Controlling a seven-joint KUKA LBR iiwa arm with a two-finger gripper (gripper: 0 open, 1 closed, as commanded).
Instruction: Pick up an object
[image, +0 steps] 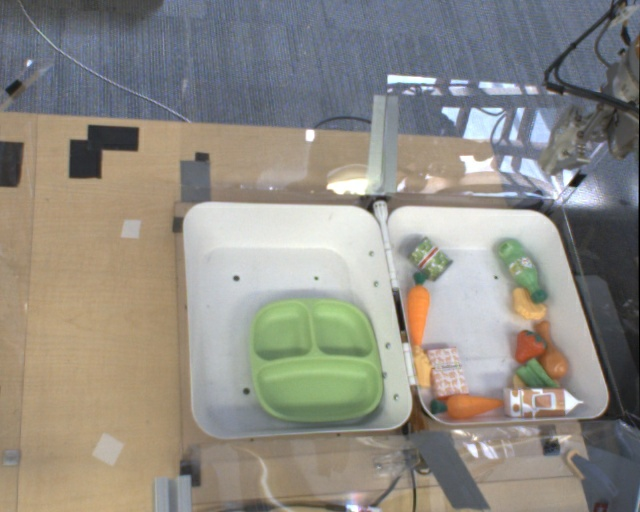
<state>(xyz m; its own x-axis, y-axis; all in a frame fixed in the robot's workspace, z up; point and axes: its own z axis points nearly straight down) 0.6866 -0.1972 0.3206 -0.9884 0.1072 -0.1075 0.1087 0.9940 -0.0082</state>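
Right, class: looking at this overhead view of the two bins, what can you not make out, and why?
- Gripper, camera view: blurred at the top right corner, so its finger state is unreadable.
- White bottle: label print too small to read.
- Pink carton: print too small to read.
- Toys by the right bin's right wall: bunched and overlapping, individual shapes unclear.

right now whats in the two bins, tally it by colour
Green: 3 — plate, bottle, small carton
Orange: 2 — carrot, carrot
Yellow: 1 — banana-like piece
White: 1 — bottle
Red-patterned box: 1
Mixed clump: uncounted
Total: 8
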